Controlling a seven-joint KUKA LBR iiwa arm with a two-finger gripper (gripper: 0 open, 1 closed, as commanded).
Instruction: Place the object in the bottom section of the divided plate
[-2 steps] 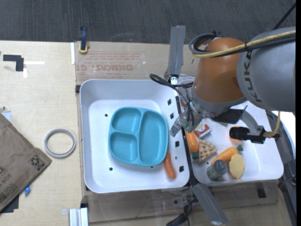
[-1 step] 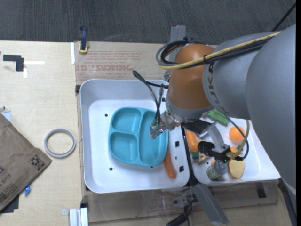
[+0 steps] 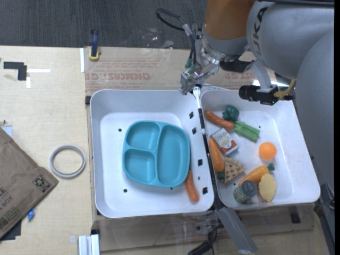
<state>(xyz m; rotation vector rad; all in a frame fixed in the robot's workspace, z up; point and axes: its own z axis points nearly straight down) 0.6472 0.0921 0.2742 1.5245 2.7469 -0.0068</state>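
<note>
The hand (image 3: 190, 84) hangs at the upper middle of the frame, over the far end of the wall shared by the two bins. Its fingers are small and blurred here, so I cannot tell how they are set, and nothing is seen between them. The orange band and grey arm (image 3: 276, 20) fill the upper right of the frame.

Just below the hand, the left bin (image 3: 103, 153) holds a blue plate (image 3: 157, 153) with three sections, near the bin's middle. A sausage (image 3: 191, 187) lies on the bin floor at the plate's lower right edge, touching or just beside it.

The right bin (image 3: 289, 142) holds a carrot (image 3: 220, 120) near its upper left, a green vegetable (image 3: 241, 125) beside it, a small carton (image 3: 223, 141), a waffle wedge (image 3: 231, 170), an orange (image 3: 268, 151), a can (image 3: 244, 192) and a potato (image 3: 267, 187).

On the tabletop (image 3: 42, 105) at left lie a tape ring (image 3: 67, 160) and a cardboard box (image 3: 16, 190).
</note>
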